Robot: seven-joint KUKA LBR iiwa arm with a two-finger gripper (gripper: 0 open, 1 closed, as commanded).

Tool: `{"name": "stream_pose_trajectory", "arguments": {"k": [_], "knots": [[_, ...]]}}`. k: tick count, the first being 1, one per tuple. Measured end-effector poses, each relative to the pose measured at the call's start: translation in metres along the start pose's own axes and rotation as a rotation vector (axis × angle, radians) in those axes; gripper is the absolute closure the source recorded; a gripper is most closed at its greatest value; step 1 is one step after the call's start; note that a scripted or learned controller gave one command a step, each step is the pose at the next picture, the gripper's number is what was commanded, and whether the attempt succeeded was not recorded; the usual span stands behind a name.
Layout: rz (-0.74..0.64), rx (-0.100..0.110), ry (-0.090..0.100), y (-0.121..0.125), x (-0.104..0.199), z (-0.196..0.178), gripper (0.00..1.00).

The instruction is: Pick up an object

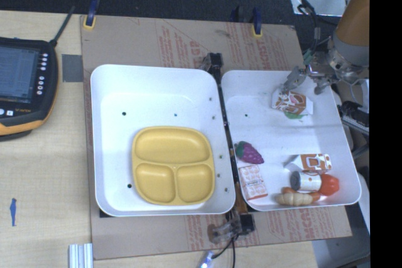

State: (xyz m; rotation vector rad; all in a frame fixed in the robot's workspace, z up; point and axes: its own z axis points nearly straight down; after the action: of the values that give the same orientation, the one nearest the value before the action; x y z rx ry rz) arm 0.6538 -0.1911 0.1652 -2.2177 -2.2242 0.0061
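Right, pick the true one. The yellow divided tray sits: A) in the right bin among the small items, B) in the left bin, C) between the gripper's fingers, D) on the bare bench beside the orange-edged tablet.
B: the yellow divided tray lies flat in the left bin, while the small items such as the purple grapes are in the right bin.

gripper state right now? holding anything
gripper: over the right bin's far corner, beside the small packet; open or shut cannot be told, no hold visible.
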Motion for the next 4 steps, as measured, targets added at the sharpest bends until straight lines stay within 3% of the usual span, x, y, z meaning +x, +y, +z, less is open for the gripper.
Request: {"name": "stream_pose_trajectory", "arguments": {"k": [1,2,3,4], "knots": [[0.000,0.002,0.002,-0.126,-0.021,0.071,0.00],[-0.004,-0.001,0.002,-0.059,0.084,0.001,0.00],[-0.001,-0.001,0.003,0.003,0.139,-0.028,0.00],[0.000,-0.003,0.002,0.003,0.103,-0.134,0.00]]}}
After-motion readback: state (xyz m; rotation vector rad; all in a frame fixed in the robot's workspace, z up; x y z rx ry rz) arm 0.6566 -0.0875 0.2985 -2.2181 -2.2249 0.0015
